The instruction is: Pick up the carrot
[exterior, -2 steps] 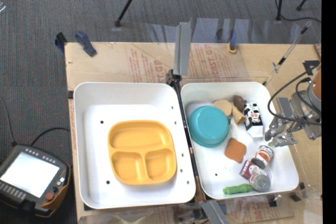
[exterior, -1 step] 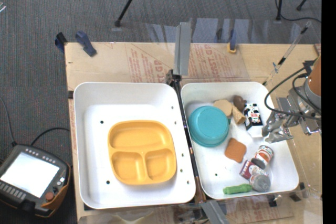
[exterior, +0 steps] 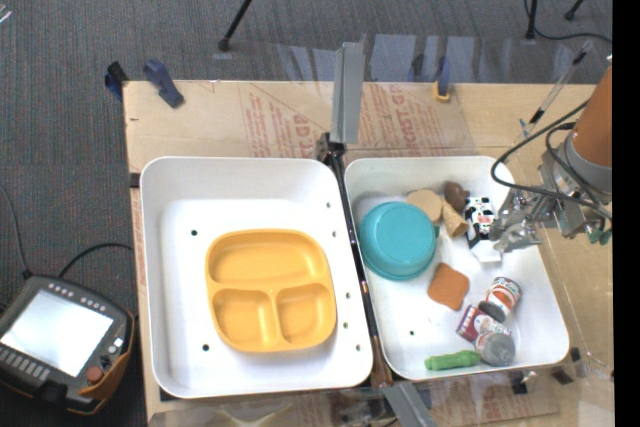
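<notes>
so the only orange thing i can spot is that flat rounded piece in the right bin, and i'm guessing that's the carrot, though it's small and honestly hard to be sure of. it lies flat on the bin floor just below the teal bowl, with the can close on its right and a green thing further toward the front wall.

the gripper sits low at the bin's right side, next to the cow toy, apart from the carrot and not over it. can't tell from this angle whether it's open or closed, too much metal clutter there. nothing orange is in it, so i'd say the pick hasn't happened yet.

since the arm comes in from the right, it makes sense that it's parked on that edge. my guess is it needs to shift toward the front-left and come straight down, and the can being so close could get bumped. the left bin just has the yellow tray, not involved.
</notes>
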### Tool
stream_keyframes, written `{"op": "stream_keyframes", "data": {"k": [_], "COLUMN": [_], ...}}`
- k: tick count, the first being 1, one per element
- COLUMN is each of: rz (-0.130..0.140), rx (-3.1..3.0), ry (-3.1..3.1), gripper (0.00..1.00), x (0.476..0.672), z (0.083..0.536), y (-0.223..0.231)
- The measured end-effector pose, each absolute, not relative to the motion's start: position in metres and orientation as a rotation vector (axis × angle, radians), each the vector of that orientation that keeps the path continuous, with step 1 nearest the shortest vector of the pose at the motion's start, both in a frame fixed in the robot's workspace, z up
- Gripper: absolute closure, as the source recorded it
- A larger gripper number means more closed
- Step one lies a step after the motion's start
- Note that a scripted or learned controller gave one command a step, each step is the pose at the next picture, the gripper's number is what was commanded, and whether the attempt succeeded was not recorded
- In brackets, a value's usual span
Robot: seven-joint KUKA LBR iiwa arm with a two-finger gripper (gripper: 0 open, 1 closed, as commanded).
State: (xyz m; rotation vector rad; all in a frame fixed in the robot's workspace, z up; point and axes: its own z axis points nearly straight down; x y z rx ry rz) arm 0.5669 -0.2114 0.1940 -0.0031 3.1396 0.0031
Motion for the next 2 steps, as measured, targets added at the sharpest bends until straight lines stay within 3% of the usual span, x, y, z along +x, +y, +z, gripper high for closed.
{"op": "stream_keyframes", "data": {"k": [1, 2], "rz": [0.002, 0.001], "rx": [0.246, 0.548], "ry": [3.128, 3.093], "gripper": [1.00, 1.00], "x": [0.589, 0.493], "z": [0.183, 0.198], "y": [-0.212, -0.212]}}
